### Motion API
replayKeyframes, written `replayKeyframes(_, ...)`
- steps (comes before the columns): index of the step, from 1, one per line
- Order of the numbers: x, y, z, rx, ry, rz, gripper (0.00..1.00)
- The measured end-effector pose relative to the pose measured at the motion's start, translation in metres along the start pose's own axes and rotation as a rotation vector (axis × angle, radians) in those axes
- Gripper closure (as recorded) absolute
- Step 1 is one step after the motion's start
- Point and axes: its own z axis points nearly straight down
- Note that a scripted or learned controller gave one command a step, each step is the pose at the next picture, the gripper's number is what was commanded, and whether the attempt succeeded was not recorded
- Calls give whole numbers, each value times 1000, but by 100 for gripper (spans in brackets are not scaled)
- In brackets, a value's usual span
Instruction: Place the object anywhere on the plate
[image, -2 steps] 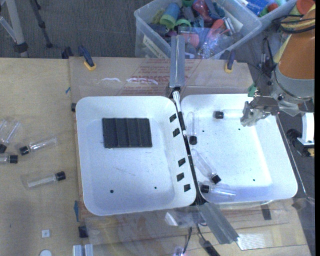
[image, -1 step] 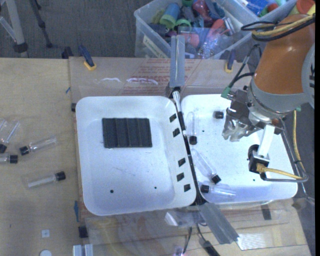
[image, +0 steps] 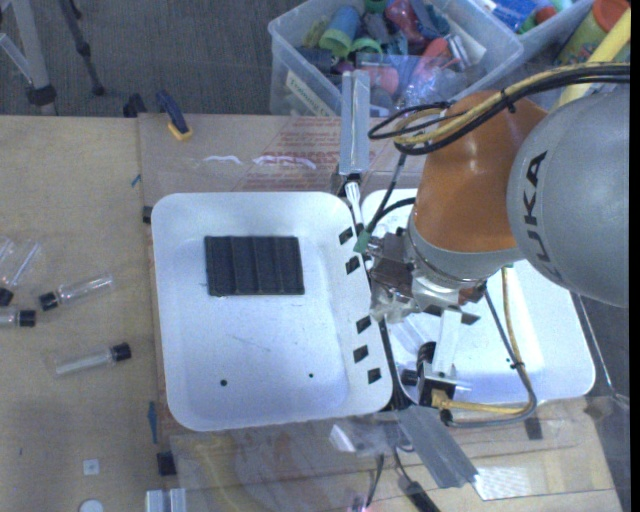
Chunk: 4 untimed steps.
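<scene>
A black ribbed plate (image: 254, 265) lies flat in the upper middle of the left white bin (image: 180, 330), with nothing on it. My gripper (image: 420, 318) hangs low over the left part of the right white bin (image: 560, 350), just right of the wall between the bins. The grey arm with its orange band (image: 470, 190) covers the gripper from above. It also hides most of the right bin's floor. I see no loose object in the bare parts of either bin.
Two tiny dark specks (image: 222, 381) sit on the left bin's floor near its front. Small vials (image: 90, 357) lie on the bench at the left. A clear tub of colourful toys (image: 400, 45) stands behind the bins.
</scene>
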Motion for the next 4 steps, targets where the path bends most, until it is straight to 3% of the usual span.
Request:
replayKeyframes(1,57,22,-126,-5,2,494,100)
replayKeyframes(2,104,-25,46,-1,0,366,100)
replayKeyframes(3,129,-36,-131,-6,5,575,100)
replayKeyframes(4,129,-36,-131,-6,4,574,0)
